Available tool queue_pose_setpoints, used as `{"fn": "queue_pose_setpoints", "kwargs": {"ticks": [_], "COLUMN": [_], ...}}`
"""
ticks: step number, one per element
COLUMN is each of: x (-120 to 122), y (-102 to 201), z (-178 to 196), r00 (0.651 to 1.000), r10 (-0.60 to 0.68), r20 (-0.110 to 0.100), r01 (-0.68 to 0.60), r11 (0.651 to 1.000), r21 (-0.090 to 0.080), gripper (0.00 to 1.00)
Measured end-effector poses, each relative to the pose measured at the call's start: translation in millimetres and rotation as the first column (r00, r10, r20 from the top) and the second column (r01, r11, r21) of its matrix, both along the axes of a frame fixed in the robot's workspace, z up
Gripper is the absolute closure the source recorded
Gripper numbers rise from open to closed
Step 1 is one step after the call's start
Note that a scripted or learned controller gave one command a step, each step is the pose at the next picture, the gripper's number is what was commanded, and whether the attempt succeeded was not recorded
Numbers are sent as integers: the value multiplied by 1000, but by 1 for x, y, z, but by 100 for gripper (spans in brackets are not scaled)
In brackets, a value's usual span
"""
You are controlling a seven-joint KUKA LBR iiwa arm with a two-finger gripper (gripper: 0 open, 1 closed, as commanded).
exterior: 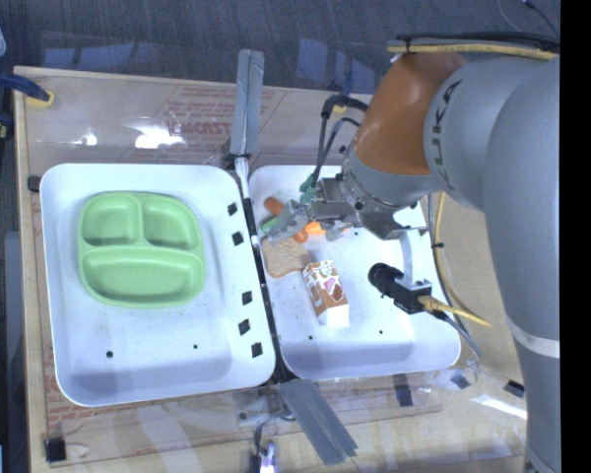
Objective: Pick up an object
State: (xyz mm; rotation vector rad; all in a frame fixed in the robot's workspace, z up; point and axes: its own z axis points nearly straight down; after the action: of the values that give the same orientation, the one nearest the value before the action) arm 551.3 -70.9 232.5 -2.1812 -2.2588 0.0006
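My gripper hangs low over the far left part of the right bin, above a cluster of small things. An orange piece lies by the bin's left wall, and another orange piece with a green piece sits right under the gripper. A tan slice like bread lies just in front of them. A small brown-and-white carton lies in the middle of the bin. Nothing can be seen held.
The left bin holds a green divided plate. The grey arm with its orange band covers the right bin's far right side. A metal bar runs between the bins at the back.
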Motion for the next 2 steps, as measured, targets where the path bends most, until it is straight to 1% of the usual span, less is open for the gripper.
{"fn": "queue_pose_setpoints", "kwargs": {"ticks": [1,2], "x": [-16,-34], "y": [-56,-104], "z": [-100,-140], "r00": [1000,999], "r10": [29,45], "r20": [-3,4], "r01": [-29,-45], "r11": [1000,999], "r21": [0,-3], "gripper": [0,0]}}
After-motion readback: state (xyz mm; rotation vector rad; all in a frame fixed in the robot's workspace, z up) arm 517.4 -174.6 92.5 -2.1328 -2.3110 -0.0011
